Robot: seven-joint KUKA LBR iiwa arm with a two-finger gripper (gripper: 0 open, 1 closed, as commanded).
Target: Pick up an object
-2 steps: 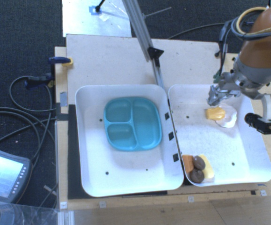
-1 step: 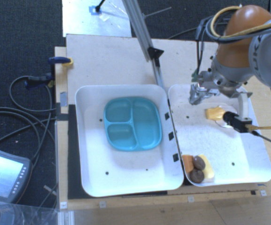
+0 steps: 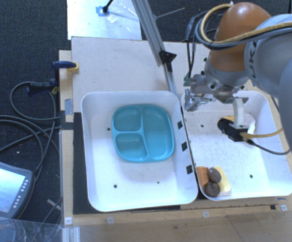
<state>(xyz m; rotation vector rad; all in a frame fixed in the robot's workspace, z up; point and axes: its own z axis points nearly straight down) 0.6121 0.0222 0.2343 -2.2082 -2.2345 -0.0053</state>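
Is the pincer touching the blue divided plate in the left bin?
Apart. The camera view shows the pincer over the right bin, with the bin walls between it and the blue divided plate.

Two bins (image 3: 100,195), one plate (image 3: 142,133) (perhaps four small objects (image 3: 214,180)).

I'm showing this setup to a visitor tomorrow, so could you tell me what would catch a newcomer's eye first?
The turquoise divided plate in the middle of the left bin stands out most. Next is the arm's orange band at upper right, with the gripper over the right bin's far left corner. A small cluster of objects sits in that bin's near left corner.
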